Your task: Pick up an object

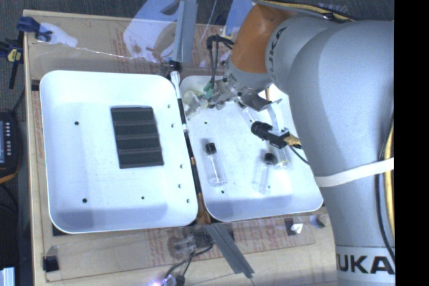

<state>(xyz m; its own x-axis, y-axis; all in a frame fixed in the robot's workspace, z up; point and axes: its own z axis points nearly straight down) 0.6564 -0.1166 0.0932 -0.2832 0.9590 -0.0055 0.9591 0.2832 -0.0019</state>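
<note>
Plainly lying flat in the right bin: a clear, black-capped vial at 6 o'clock from the jaws, second vial at 5. Cannot tell jaw opening.

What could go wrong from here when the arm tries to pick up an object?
1. The gripper sits in the far corner of the right bin, close to its wall, so it might strike the rim.
2. The left vial and the right vial lie flat; being round and clear, they may roll or slip from a grasp.
</note>
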